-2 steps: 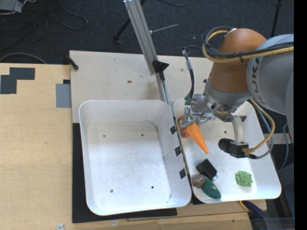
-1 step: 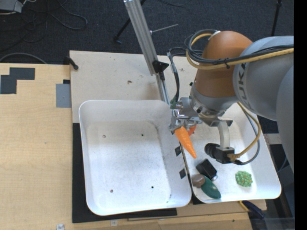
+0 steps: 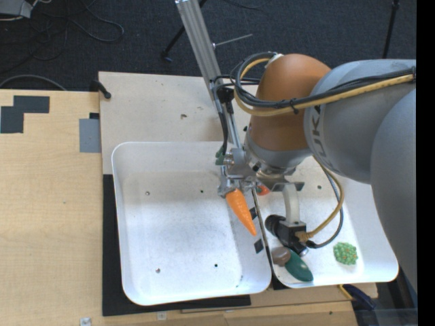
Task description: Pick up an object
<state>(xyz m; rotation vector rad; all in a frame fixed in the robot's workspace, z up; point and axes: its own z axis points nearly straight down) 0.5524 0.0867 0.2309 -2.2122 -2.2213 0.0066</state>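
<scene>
One orange carrot (image 3: 241, 211) pinched in gripper (image 3: 233, 190) jaws, hanging tip-down (over bins' shared rim); green ball (image 3: 345, 253) well right of jaws.

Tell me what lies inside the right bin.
In the right bin: a green bumpy ball, a teal object, a small brown object. The arm covers much of the bin, so anything beneath is hidden.

The grey arm (image 3: 367, 121) reaches in from the right, its orange band (image 3: 289, 90) bulging above the wrist. The gripper (image 3: 239, 199) points down over the seam between the two bins, fingers pinched on an orange carrot (image 3: 241, 212).
</scene>
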